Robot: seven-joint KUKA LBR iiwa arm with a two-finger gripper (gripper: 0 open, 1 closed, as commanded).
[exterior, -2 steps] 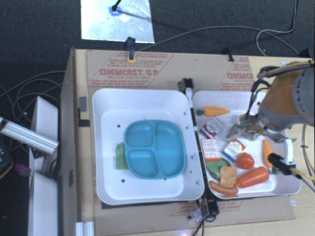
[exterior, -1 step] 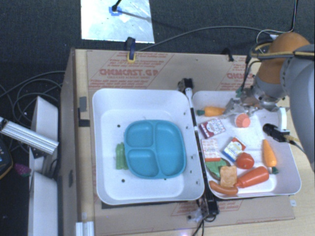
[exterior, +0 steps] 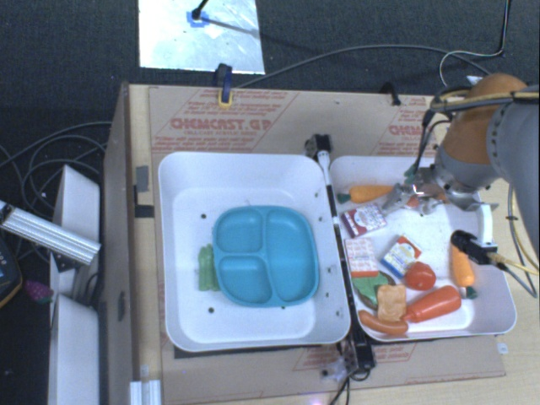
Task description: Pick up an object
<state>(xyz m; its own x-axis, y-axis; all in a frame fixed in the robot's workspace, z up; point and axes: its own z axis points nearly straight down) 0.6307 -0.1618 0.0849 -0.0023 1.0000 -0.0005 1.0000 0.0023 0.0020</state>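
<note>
My gripper [exterior: 411, 195] is low over the far part of the right bin [exterior: 498, 315], just right of an orange carrot [exterior: 369, 194] lying by the bin's back wall. I cannot tell whether it touches the carrot. In front of it lie a red-and-white packet [exterior: 364, 220], a second packet [exterior: 361, 256], a small blue-and-orange carton [exterior: 399, 257] and a red tomato [exterior: 420, 275]. Nearer the front edge are a tan cracker [exterior: 391, 301], a long red-orange vegetable [exterior: 434, 304], a green piece [exterior: 365, 286] and a sausage [exterior: 379, 325].
An orange piece [exterior: 461, 268] lies by the right bin's right wall. The left bin [exterior: 181, 226] holds a blue divided plate [exterior: 265, 256] and a green piece [exterior: 206, 268] at its left. The divider between the bins [exterior: 333, 226] runs close to the packets.
</note>
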